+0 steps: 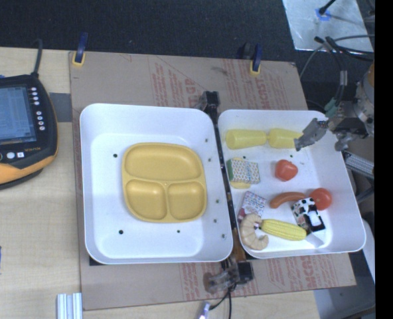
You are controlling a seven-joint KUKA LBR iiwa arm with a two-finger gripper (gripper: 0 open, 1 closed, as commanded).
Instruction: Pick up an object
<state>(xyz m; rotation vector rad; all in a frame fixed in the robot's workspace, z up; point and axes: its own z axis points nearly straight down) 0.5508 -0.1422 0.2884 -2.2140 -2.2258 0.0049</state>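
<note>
Objects for picking all lie in the right bin (346, 178): two yellow pieces (245, 139) (283, 137) end to end along its far side, a red tomato-like ball (286, 170) near the middle, a patterned block (243, 171) left of it, a sausage (287, 199) touching a second red ball (321, 197), a black-and-white cow figure (307, 214), a corn cob (283, 229) and a shrimp-like piece (251, 232) at the near edge. From my seat I see the gripper (311, 135) at the bin's far right corner, its tip just beside the right-hand yellow piece; I cannot tell from this angle how it is set, and I see nothing held in it. The left bin (103, 185) carries a yellow divided plate (163, 181). A teach pendant (14, 128) rests on the table (24, 244) at far left.
</note>
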